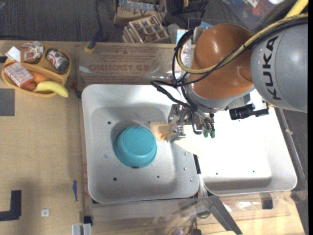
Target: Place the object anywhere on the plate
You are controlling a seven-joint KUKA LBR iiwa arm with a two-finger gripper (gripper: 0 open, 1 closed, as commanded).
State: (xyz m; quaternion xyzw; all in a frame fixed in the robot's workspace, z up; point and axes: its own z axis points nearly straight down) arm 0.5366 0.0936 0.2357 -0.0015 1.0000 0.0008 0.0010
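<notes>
Wooden bench (44, 146) took up most of the camera view, dark floor above it. Grey KUKA arm (283, 67) came in from the upper right, with its orange band (220, 58) big and glossy over the top edge of the bins. A yellow cable (274, 23) and black cables ran along the arm.

Two shallow white bins sat side by side and touching. The left bin (98, 180) was in shade; the right bin (254, 170) was brightly lit. A flat cardboard box (129, 62) lay on the bench just behind the left bin.

A teal plate (136, 146), round, sat in the left bin a bit left of its centre, apart from the walls.

An orange tray (7, 75) sat at the bench's far left corner, well apart from the bins. It carried small packaged toy foods and a banana (51, 87) at its near edge.

The gripper (183, 127) hung over the left bin's right side, near the shared rim, pointing down. How wide it was set: cannot tell, too cluttered and small.

The object, a small tan piece (159, 130), was at the gripper's left end, just beside the plate's upper right rim. It was over bin floor, not on the plate. Whether it was gripped or only touching the gripper could not be told. A pale cream wedge (188, 147) lay just below the gripper, by the shared rim.
</notes>
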